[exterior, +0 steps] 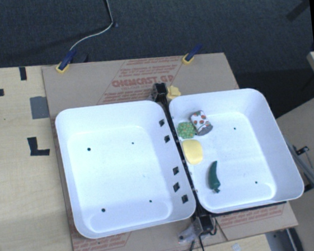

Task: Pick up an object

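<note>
Several small objects lie in the right bin (pixel 260 138), near its left wall. A white piece with red spots (pixel 200 123) sits beside a light green lumpy piece (pixel 185 129). Below them rests a pale yellow object (pixel 193 152). A dark green pepper-shaped object (pixel 213 177) lies closer to the front of the bin.
The left bin (pixel 116 166) sits beside the right one, joined by a row of black clips (pixel 175 159). Both rest on a brown board (pixel 135 82) held by blue and yellow clamps (pixel 65 62). A cable (pixel 101 27) runs across the dark floor behind.
</note>
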Available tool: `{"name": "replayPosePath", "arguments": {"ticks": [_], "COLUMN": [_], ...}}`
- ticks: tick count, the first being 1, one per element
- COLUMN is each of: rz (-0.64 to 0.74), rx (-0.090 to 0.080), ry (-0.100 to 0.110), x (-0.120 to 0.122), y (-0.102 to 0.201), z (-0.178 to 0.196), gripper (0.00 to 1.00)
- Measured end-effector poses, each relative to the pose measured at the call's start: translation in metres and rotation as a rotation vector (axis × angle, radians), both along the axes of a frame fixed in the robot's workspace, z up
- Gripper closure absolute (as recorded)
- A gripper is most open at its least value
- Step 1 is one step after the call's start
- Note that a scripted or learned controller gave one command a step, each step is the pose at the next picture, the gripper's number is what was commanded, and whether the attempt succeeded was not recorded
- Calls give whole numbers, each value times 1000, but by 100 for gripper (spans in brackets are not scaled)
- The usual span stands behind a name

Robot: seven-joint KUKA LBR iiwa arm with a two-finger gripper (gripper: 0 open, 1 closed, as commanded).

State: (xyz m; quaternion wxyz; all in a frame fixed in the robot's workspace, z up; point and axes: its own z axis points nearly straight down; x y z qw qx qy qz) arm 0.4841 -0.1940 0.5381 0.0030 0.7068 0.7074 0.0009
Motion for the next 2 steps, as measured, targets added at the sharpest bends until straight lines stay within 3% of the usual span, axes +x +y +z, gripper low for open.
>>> {"name": "replayPosePath", "arguments": {"ticks": [1, 2], "rz": [-1, 0], "rx": [2, 0], "ry": [5, 3], "x": [0, 0], "y": [0, 0], "z": [-3, 8], "gripper": [0, 100]}}
